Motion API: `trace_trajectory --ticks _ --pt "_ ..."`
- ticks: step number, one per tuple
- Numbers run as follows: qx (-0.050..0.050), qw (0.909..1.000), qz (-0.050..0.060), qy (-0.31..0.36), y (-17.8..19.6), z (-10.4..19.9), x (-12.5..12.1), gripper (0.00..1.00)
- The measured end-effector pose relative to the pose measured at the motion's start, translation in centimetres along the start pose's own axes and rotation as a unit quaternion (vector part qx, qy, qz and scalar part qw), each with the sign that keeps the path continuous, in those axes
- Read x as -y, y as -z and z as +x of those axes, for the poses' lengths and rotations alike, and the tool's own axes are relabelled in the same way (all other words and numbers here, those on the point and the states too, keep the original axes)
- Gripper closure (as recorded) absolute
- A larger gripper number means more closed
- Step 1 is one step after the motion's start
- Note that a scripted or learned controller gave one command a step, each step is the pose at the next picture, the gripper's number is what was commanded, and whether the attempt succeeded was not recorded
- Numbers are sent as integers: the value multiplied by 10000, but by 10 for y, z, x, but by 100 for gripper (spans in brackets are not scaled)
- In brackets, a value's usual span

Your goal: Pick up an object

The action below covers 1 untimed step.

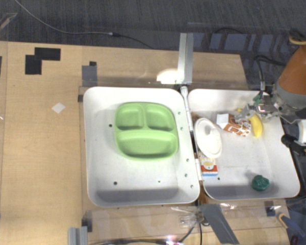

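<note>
I saw a yellow banana [256, 125] lying in the right bin's upper right, touching an orange-and-white packet [238, 128] on its left.

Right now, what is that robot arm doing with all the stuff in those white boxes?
The robot arm is reaching in from the right, and its hand sits over the back of the right bin, close to a yellow banana and an orange-and-white packet. It isn't clearly carrying anything. A white bowl, a small carton and a dark green object also lie in that bin. The left bin holds a green divided tray.
</note>
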State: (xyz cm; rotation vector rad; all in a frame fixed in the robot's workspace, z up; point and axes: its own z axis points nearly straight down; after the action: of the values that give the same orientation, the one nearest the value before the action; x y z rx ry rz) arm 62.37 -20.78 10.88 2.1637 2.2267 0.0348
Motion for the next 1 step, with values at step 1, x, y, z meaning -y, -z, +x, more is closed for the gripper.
trace_trajectory --ticks 1 --pt "-23 9971 163 -747 -21 25 -17 0"
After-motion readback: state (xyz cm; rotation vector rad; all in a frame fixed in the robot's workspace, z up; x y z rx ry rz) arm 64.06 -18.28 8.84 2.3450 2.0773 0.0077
